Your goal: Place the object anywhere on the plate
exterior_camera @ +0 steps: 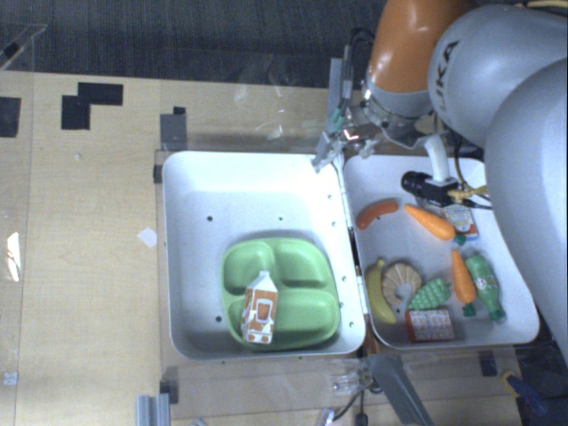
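The claw (pixel 335 146) hangs over the rim between the bins, and how its jaws stand I cannot tell. Well below it to the left, the carton (pixel 260 307) lies on the green plate (pixel 306 260). The placing looks done; next is a clear retreat.

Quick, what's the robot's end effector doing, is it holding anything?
End effector: up at the far edge between the bins; open or closed cannot be told, and nothing is seen held.
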Controlling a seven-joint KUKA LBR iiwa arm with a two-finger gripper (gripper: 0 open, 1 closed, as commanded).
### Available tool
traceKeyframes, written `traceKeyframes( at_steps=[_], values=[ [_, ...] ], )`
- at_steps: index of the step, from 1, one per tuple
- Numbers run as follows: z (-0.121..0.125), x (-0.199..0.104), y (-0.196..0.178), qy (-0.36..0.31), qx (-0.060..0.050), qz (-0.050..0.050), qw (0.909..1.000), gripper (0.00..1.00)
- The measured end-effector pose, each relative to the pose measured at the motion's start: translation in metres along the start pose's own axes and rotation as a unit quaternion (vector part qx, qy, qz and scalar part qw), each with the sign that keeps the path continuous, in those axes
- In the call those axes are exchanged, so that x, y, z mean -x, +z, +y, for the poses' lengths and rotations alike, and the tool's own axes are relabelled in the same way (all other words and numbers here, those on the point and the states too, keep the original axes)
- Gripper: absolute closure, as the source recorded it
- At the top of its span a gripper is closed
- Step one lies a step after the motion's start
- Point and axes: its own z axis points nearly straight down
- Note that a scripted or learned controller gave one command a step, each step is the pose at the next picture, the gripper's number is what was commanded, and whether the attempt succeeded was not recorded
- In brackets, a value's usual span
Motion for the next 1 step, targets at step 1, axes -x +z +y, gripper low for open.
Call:
traceKeyframes(
  at_steps=[1],
  values=[
    [0.0022,-0.0011,-0.0128,-0.003,0.004,-0.001,1.0000,1.00]
  ],
)
